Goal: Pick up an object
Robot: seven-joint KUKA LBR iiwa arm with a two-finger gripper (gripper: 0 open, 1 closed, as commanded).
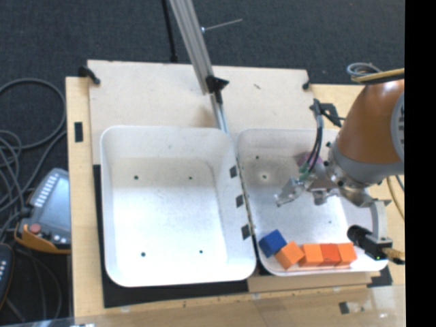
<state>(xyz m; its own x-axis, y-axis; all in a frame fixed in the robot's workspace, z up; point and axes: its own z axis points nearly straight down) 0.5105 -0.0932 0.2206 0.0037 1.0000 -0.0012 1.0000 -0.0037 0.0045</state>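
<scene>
Orange blocks (320, 254) beside blue block (272, 242), unlabelled.

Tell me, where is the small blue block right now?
The small blue block lies in the right white bin, near its front left corner, beside a row of orange blocks.

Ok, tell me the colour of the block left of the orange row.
Blue block, seen in the camera view.

Arm (371, 131) enters from right of view, orange band uppermost, grey wrist below it w/ cables running alongside. Gripper (286, 195) angled down-left — 2 fingers visible, tips slightly apart, nothing between them. Wrist tilted, not vertical.
</scene>
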